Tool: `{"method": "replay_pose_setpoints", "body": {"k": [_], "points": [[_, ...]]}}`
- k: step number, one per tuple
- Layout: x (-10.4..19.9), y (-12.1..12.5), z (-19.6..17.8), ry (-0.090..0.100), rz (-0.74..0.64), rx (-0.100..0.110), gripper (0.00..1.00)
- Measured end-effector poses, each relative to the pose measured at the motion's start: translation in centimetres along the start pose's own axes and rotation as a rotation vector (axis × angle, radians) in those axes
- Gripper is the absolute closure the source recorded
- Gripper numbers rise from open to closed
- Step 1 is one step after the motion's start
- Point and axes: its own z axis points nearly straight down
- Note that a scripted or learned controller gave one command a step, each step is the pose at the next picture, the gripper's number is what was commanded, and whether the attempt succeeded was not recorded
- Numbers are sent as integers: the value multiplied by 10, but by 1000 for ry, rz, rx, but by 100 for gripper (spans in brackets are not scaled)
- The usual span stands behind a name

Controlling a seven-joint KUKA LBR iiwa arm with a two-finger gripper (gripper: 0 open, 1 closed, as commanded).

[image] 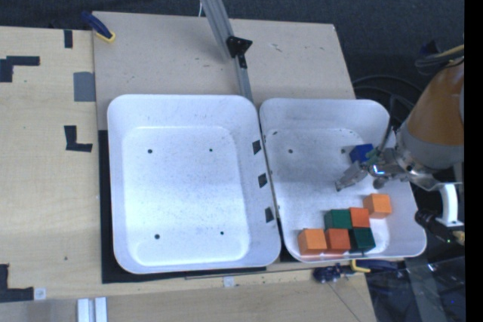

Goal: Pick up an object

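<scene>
The gripper [355, 176] hangs low in the right bin [317, 121], fingers apparently apart and empty, though the view is blurry. A blue block [362, 153] sits just above it. This looks like the approach; next it must centre over one block and close.

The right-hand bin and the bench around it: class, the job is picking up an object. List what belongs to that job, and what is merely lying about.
Belongs to the job:
- gripper, over the right bin
- blue piece beside it
- orange blocks and green blocks at that bin's near edge

Lying about:
- left bin
- metal pole
- blue-and-yellow clamp
- black tape marks
</scene>
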Motion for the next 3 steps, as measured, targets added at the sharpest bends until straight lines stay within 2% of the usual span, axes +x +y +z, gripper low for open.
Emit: {"method": "replay_pose_setpoints", "body": {"k": [1, 2, 3], "points": [[1, -1, 54, 0, 0, -1, 0], [1, 0, 41, 0, -1, -5, 100], [-5, -5, -18, -4, 1, -12, 100]]}}
